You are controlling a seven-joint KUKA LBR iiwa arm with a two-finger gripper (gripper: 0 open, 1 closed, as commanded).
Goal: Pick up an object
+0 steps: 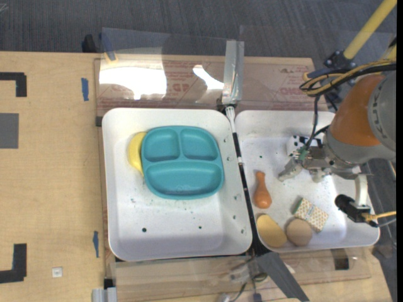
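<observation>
Gripper [302, 167] sat low in right bin [277, 128], far-centre, finger state could not be told | orange drumstick-shaped toy [261, 190] lay left of it, apart | patterned packet [310, 212], tan ball [299, 233], yellow piece [272, 231] along near edge | left bin [119, 187]: teal divided tray [182, 161] over a yellow object [135, 150]

A robotics lab: a grey and orange robot arm [365, 121] with loose cables [327, 77] reaches over a plywood tabletop [50, 187] marked with black and blue tape [84, 89]. Two white bins [119, 231] sit near its right edge, above grey carpet [189, 5].
</observation>
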